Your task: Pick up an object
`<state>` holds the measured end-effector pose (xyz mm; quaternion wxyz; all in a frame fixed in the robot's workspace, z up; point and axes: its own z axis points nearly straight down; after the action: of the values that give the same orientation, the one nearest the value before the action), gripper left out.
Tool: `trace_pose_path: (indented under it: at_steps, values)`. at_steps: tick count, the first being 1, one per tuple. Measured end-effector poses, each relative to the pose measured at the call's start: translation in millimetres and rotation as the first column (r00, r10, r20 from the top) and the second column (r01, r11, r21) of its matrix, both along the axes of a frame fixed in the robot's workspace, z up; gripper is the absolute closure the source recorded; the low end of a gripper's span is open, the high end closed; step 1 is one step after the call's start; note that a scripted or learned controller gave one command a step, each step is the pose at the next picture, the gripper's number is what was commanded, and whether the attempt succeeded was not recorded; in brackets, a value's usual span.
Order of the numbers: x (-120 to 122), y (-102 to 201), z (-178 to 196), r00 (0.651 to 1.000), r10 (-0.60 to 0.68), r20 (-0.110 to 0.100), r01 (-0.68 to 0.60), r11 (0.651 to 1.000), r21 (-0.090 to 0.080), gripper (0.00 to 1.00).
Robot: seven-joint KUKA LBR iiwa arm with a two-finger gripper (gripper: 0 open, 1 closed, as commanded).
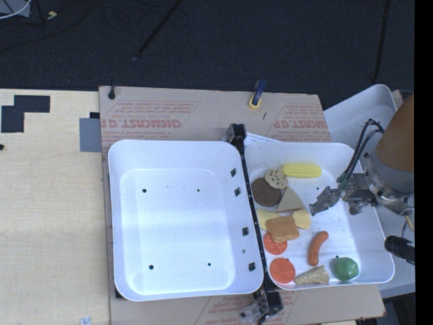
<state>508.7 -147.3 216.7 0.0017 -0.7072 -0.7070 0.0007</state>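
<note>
Gripper (326, 200) of mine hangs low inside the right bin (369, 181), beside the yellow cheese block (302, 219), with nothing between its fingers; whether they are wide or narrow I cannot tell. Toy food clusters leftward, so I reach there.

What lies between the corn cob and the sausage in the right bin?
In the camera view, the tool hangs over the stretch between the corn cob and the sausage, with bare white bin floor beneath and around it.
</note>
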Motion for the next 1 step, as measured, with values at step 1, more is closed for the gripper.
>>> trace_pose_path:
  at_steps: [1]
  values:
    - [-9.9,12.7,-115.5,1.000,0.001,0.014,-0.001,1.000,-0.003,0.00]
